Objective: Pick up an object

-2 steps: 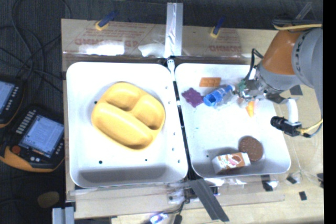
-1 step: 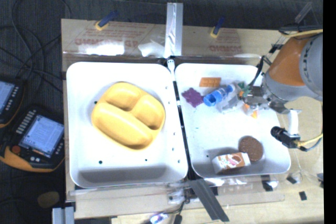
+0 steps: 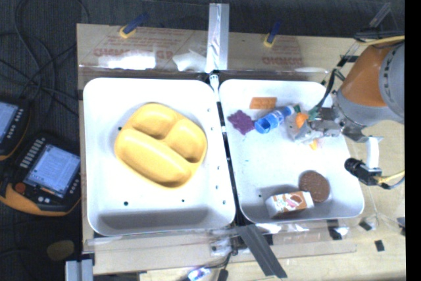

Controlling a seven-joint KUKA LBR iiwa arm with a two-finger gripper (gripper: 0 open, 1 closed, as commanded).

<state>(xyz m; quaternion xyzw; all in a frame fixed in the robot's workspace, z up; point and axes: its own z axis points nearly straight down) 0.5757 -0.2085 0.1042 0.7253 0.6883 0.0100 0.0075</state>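
Observation:
My gripper (image 3: 309, 130) reaches in from the right and hangs low over the upper right part of the right bin (image 3: 263, 171). A small orange piece (image 3: 300, 120) sits right at its tip, touching or just beside it. A blue bottle (image 3: 272, 119) lies to its left, then a purple object (image 3: 241, 122) and an orange block (image 3: 263, 102). At the bin's front lie a brown round cookie (image 3: 314, 185) and a small brown-and-white carton (image 3: 289, 203). A large yellow bread-like object (image 3: 161, 143) rests in the left bin (image 3: 105, 201).
A divider rail (image 3: 223, 141) separates the two bins. Clips (image 3: 133, 25) and a metal strip (image 3: 218, 36) sit on the cardboard at the back. Handheld pendants (image 3: 46, 171) lie off the bench to the left. Bare floor shows in the right bin's middle.

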